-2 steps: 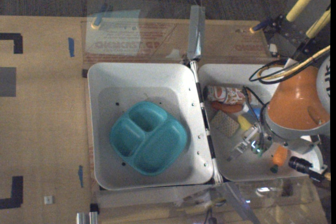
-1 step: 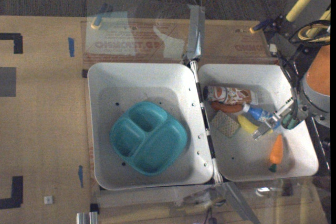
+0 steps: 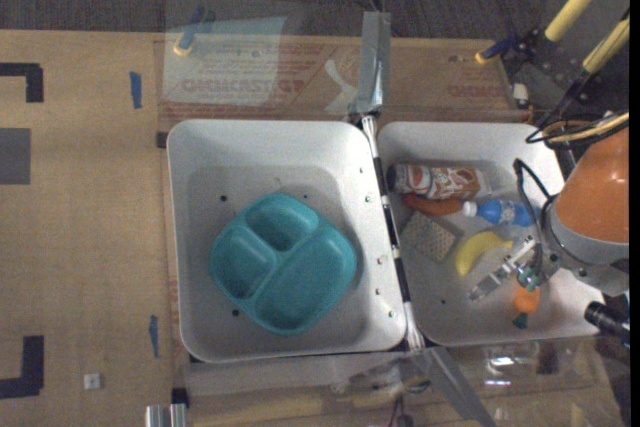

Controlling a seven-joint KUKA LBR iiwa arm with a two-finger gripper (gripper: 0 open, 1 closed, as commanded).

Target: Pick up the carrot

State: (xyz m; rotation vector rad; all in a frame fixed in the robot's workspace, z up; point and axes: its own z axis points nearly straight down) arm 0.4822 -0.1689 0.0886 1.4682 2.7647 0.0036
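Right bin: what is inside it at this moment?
The right bin holds an orange-labelled bottle, a small blue-capped bottle, a banana, a grey sponge-like piece and the carrot. The arm covers the far right side.

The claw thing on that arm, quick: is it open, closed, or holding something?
Gripper: open, holding nothing; its jaws stand apart over the right bin, between the banana and the carrot.

Wooden bench [image 3: 80, 245] bearing two white bins [image 3: 190, 245]
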